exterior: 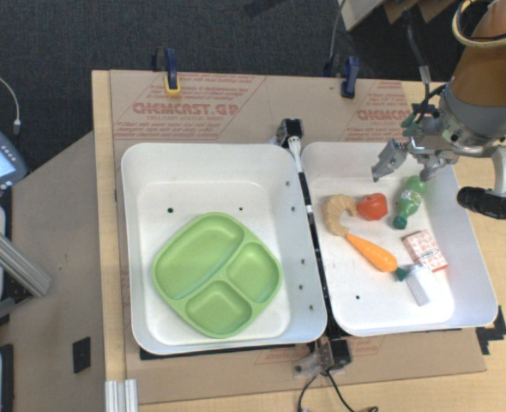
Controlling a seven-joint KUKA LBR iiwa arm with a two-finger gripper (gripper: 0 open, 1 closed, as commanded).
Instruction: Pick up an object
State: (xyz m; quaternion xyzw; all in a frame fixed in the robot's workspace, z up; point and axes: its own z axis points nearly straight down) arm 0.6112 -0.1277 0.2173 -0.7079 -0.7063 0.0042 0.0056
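Gripper poised over the right bin's toys

Camera view: the gripper (405, 163) hangs above the far part of the right bin (467, 312), fingers spread with nothing between them. Just under it lies a green bottle (407, 202), with a red tomato (372, 207) and a tan croissant (339, 213) to its left. Nearer the front lie an orange carrot (372, 252), a pink-and-white box (424, 251) and a grey block (418, 287). The left bin (141, 230) holds a green divided plate (217, 273).
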